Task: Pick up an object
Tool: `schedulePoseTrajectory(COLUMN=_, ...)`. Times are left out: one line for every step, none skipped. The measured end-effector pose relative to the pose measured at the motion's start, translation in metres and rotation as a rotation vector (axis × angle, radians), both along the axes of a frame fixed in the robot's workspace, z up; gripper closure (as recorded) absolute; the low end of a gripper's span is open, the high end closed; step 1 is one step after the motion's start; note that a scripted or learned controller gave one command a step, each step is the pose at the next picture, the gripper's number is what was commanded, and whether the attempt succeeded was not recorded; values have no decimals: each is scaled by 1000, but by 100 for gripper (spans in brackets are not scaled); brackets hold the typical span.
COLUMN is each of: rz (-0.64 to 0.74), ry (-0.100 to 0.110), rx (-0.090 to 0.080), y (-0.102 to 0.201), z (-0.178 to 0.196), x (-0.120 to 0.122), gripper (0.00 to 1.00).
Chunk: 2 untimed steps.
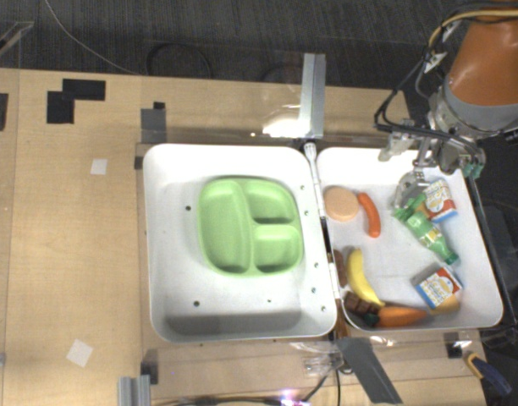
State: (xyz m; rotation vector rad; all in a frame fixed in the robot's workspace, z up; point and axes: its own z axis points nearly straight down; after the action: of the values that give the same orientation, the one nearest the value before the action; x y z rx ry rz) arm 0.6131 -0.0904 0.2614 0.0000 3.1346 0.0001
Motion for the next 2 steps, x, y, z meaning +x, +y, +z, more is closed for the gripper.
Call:
schedulePoseTrajectory(rz=-112, ry=10, rx=2, y=-12, z=-115, x=15, gripper=0)
schedulePoseTrajectory(rz=-96, ry=-7, rx=-1, y=-5, z=-173, x=38, gripper=0)
